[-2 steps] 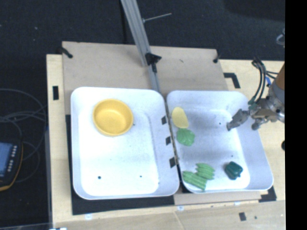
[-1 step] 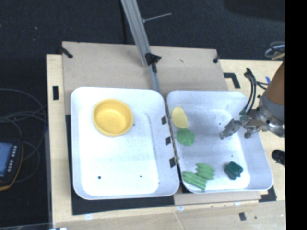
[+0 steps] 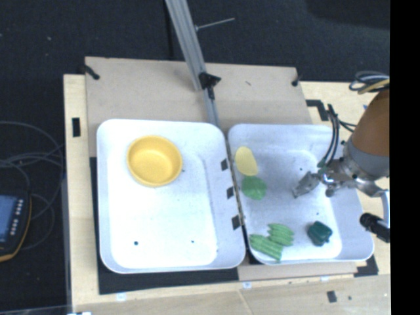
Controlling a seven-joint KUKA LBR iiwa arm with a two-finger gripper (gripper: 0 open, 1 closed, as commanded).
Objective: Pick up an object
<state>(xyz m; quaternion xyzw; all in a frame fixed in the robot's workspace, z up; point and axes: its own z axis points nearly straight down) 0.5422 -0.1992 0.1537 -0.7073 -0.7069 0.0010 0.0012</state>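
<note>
My gripper (image 3: 306, 186) hangs over the middle of the right bin (image 3: 289, 151), reaching in from the right. Nothing shows between its grey fingers. In the same bin lie a pale yellow piece (image 3: 246, 161) and a round green piece (image 3: 254, 188) by the left wall, well left of the gripper. Two ribbed green pieces (image 3: 273, 239) rest near the front edge. A dark green block (image 3: 319, 233) sits at the front right, just below the gripper. A yellow bowl (image 3: 155, 160) stands in the left bin (image 3: 164, 235).
A grey metal pole (image 3: 190, 41) slants down from the top to the gap between the bins. Cables (image 3: 331, 133) hang by the arm at the right. A dark device (image 3: 12, 220) lies off the bench at the far left.
</note>
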